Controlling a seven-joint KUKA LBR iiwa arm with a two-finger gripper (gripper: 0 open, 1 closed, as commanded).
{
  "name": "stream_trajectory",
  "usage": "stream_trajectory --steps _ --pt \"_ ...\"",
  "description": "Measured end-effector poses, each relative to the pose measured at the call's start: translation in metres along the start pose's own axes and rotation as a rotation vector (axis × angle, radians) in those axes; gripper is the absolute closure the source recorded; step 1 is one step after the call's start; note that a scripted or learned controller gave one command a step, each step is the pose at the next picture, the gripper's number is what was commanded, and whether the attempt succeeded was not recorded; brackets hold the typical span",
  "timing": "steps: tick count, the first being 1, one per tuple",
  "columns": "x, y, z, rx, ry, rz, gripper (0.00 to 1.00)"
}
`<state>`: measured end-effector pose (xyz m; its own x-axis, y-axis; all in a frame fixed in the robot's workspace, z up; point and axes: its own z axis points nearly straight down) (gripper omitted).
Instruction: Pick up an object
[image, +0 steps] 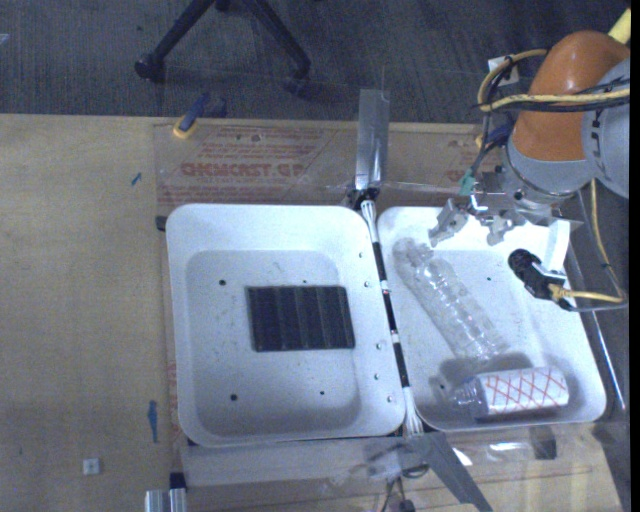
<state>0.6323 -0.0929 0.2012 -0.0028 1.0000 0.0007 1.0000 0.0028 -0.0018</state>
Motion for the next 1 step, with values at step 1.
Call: stream_trajectory --steps 1 --pt "-0.0525 -0.0492 0.0700 -0.002 -0.001 -0.135 0.00"
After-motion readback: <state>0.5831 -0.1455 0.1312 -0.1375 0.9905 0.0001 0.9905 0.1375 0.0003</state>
